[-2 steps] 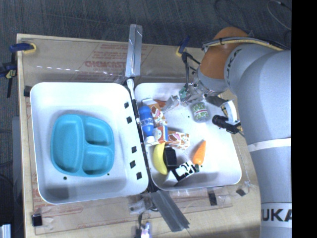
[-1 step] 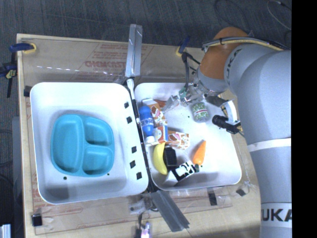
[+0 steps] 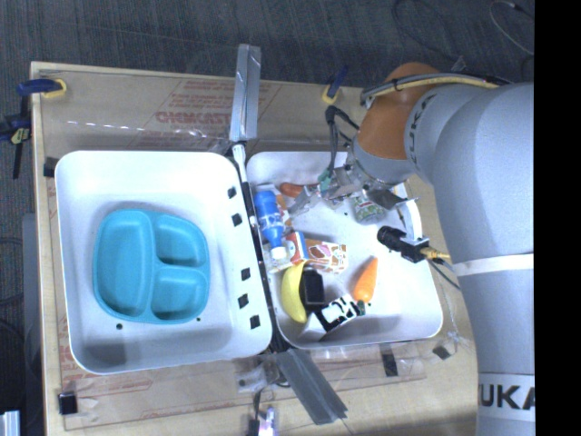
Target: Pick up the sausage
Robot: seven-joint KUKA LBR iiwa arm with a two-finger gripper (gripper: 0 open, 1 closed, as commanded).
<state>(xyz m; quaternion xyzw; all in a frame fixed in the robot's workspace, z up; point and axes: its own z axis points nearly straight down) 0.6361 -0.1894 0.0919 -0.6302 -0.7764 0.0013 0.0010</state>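
A wooden bench bears two white bins, and in the right bin [image 3: 413, 316] the sausage [image 3: 290, 189] lies loose near the far wall beside the blue bottle [image 3: 267, 214], the gripper [image 3: 320, 196] just beside it, grip unclear, pickup not yet done

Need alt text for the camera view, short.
The grey arm's end effector reaches into the far end of the right bin, beside a reddish sausage, among a blue bottle, banana and carrot. The left bin holds a blue divided tray.
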